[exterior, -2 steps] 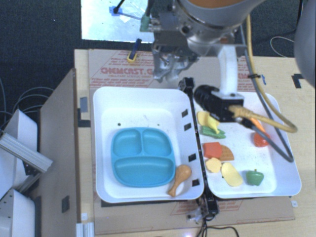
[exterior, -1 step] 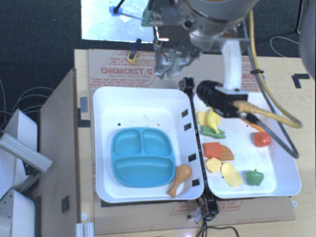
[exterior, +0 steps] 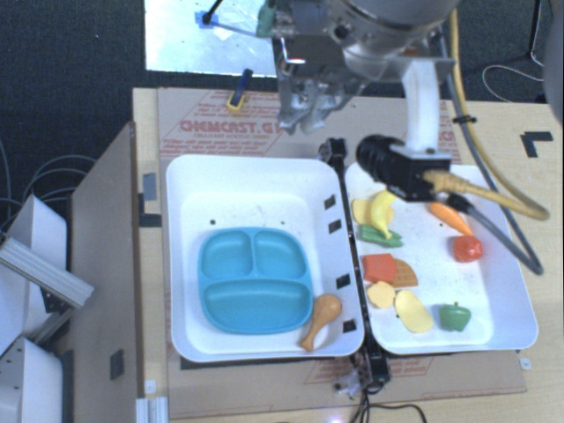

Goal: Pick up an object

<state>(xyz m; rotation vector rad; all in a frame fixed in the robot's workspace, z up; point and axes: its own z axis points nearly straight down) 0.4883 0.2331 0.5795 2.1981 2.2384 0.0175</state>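
A: Where was the arm [exterior: 388,7]?

B: It hung over the desk [exterior: 493,117] beyond the left bin [exterior: 256,179]. Its tool [exterior: 304,113] pointed down just past that bin's far rim. I couldn't tell how far open it was, or whether it held anything.

A: Any writing?

B: "CHEMCAST" in red on the cardboard [exterior: 211,126] behind the bin.

A: And the things to pick?

B: A drumstick [exterior: 319,317] lay in the left bin beside a blue plate [exterior: 254,280].

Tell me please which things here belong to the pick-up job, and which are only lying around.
For the job: gripper; possible picks are the banana, carrot, tomato, green pepper and drumstick.

Lying about: blue divided plate, yellow-handled tool, black hose.
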